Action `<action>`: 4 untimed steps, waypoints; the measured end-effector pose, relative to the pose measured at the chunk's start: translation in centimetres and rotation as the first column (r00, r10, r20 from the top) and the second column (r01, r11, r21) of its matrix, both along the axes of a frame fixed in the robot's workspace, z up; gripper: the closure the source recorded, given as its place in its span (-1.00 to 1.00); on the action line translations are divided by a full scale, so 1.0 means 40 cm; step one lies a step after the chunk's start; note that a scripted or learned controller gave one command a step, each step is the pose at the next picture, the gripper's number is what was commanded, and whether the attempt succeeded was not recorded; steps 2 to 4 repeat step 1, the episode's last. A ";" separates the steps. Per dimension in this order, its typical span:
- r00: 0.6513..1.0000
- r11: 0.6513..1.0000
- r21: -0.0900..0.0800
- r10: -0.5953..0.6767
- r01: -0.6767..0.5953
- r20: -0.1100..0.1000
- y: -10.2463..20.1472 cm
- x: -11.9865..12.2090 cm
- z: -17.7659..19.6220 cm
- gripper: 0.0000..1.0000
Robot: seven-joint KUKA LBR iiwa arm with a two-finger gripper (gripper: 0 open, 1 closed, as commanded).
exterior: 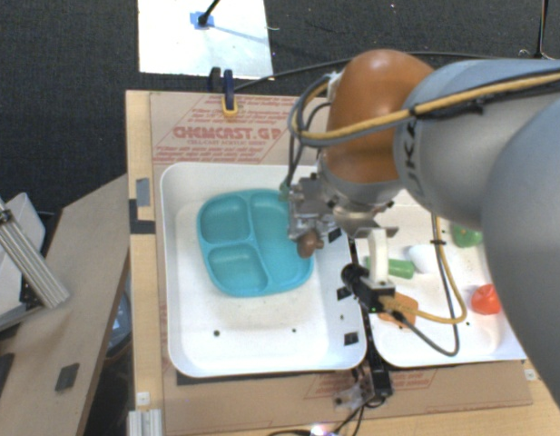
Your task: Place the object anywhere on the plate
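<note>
Reaching in from the right: a bulky grey arm point(497, 143), crossing the right-hand bin point(461, 348) and bending down at an orange wrist band point(375, 116). Below the band, a metal wrist block, then the gripper point(307, 241), pointed steeply downward over the right edge of the left-hand bin point(252, 352). Yellow and black cables looped along the arm and trailing down past the gripper toward the divider between the bins.

Directly under the fingertips and spreading away to their left: a turquoise plate point(248, 242), divided into three compartments, rounded at the corners, lying flat and slightly skewed in the left bin. Right rim of the plate tucked just beneath the gripper.

At the fingertips: a small brown object point(308, 242), rounded, dull in colour, seemingly pinched between the narrowly set jaws, though too small and shadowed to be certain of the contact. Positioned over or on the plate's right edge; impossible to tell which.

To the right of the jaws, in the other bin: a green piece point(402, 267) close by, another green piece point(465, 237) farther off, and a small orange-red item point(485, 299) farthest.
</note>
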State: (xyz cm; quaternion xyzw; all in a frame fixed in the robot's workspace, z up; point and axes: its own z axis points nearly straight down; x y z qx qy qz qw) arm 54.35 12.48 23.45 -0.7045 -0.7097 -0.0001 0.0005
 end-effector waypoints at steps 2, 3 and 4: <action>1.000 1.000 0.000 -0.004 0.004 0.001 -0.004 0.002 0.000 -1.00; 1.000 1.000 0.000 -0.004 0.004 0.001 -0.004 0.002 0.000 -1.00; 1.000 1.000 0.000 -0.004 0.004 0.001 -0.004 0.002 0.000 -1.00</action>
